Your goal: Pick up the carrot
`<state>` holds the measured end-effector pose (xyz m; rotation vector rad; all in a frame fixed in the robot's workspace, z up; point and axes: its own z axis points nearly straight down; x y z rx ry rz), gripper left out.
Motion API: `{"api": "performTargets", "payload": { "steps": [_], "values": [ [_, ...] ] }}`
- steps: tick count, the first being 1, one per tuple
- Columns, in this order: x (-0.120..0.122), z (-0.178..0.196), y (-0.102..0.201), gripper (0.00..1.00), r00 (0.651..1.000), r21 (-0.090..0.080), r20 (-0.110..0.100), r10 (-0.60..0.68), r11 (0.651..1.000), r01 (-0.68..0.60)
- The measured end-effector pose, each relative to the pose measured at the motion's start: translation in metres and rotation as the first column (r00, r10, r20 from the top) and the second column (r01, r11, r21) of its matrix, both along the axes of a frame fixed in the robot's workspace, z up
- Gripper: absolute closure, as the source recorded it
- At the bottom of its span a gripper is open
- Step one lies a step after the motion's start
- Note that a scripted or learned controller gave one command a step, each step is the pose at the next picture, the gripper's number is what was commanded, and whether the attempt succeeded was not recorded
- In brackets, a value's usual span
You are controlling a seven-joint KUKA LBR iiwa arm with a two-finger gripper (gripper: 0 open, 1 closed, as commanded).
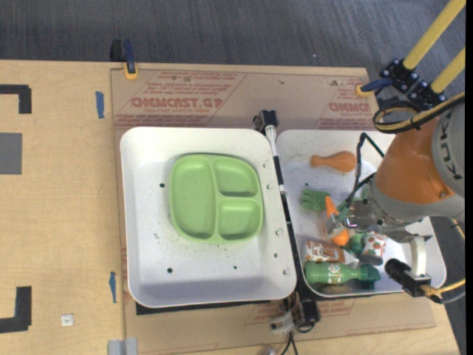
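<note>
In the right bin [423,268], among the clutter: carrot [337,228], small and orange, long axis running roughly eleven to five o'clock. Directly at three o'clock, nearly touching, the claw [353,219]; grip state hidden under the wrist, impossible to tell. Green bottle [341,274] at six o'clock. Judged: only a short shift toward nine needed.

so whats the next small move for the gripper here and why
Probably a short, careful descent onto the carrot. The gripper sits in the right bin, right above the orange carrot, which lies crowded between a green toy and a green bottle. Whether it already has the carrot can't be told, so go slowly.
</note>
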<state>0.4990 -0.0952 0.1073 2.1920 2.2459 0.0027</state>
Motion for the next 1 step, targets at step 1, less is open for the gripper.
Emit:
{"api": "performTargets", "payload": {
  "steps": [1],
  "values": [
    [-0.0192, 0.1192, 0.0510, 1.00, 0.998, 0.002, -0.003, -0.059, 0.998, 0.059]
  ]
}}
